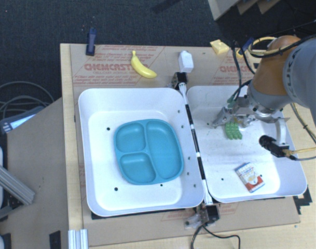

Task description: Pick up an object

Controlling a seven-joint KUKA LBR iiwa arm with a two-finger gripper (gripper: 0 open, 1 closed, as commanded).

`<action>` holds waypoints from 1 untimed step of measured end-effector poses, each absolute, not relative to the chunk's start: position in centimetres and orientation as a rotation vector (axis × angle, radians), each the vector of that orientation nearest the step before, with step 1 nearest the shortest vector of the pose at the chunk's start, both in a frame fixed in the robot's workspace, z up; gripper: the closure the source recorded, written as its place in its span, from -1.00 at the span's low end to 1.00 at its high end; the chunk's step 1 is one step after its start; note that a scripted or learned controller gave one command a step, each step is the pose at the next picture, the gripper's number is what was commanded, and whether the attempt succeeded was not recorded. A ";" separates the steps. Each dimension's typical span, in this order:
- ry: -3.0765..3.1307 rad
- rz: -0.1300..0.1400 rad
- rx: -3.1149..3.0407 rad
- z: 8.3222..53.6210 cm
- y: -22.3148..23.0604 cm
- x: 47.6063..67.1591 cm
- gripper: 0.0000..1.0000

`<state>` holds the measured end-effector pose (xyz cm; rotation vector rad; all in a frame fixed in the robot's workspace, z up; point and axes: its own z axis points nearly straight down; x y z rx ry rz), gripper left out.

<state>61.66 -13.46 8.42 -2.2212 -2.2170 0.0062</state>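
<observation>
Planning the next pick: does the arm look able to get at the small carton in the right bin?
Probably yes. The carton lies alone on the right bin floor, nothing over it, near the gripper, which hangs above the green object.

I am working in a robotics lab, not a home: the bench [69,139] is a bare board with printed lettering, standing on dark carpet [38,14]. Loose cables [12,100] coil on the floor left of the bench, and metal framing [12,183] lies there too. Two white bins [93,100] are clamped together on the bench.
</observation>
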 end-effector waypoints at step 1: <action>-2.221 -0.001 -2.225 9.6 -13.4 61.9 1.00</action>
